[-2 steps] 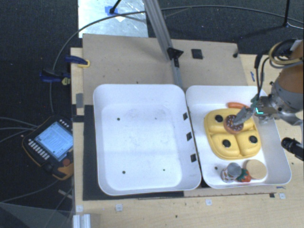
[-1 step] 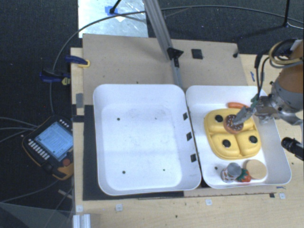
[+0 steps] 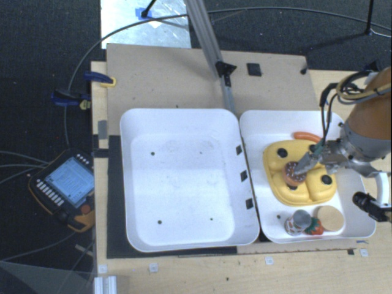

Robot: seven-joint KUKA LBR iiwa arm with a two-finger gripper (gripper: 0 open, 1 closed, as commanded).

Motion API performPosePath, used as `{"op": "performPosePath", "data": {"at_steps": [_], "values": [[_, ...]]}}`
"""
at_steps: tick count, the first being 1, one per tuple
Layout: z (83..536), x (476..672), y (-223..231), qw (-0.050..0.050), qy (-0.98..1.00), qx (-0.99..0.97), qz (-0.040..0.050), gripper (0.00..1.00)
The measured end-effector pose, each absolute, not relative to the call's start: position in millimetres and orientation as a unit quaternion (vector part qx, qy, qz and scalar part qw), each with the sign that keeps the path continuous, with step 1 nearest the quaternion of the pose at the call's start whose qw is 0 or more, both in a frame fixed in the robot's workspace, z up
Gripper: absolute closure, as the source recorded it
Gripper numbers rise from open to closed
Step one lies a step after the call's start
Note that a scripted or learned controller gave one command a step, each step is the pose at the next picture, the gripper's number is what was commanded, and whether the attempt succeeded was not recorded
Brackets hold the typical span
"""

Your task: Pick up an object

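Observation:
The right bin [image 3: 257, 182] holds a large yellow moulded toy [image 3: 312, 188] with black dots. Behind it an orange piece [image 3: 305, 136] pokes out. Near the bin's front wall lie a tan round disc [image 3: 329, 218] and a small grey, red and green item [image 3: 300, 223]. My gripper [image 3: 294, 173] reaches in from the right and is down on the middle of the yellow toy, its tip by a brownish ring-shaped patch there. The grey arm with its orange band [image 3: 370, 112] stands over the bin's right side.
The left bin [image 3: 131, 164] sits beside the right one, and black clips [image 3: 243, 175] line the wall between them. A teach pendant [image 3: 66, 185] lies off the bench at left. A slanted metal pole [image 3: 205, 29] and cables cross the back.

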State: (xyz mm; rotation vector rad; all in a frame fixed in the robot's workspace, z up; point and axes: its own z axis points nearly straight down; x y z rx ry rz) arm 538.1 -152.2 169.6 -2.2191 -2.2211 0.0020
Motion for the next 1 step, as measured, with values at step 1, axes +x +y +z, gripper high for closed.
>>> {"op": "performPosePath", "data": {"at_steps": [1], "values": [[126.2, 540.6, -145.4, 0.001, -0.708, -0.707, -0.0002, 0.0]]}}
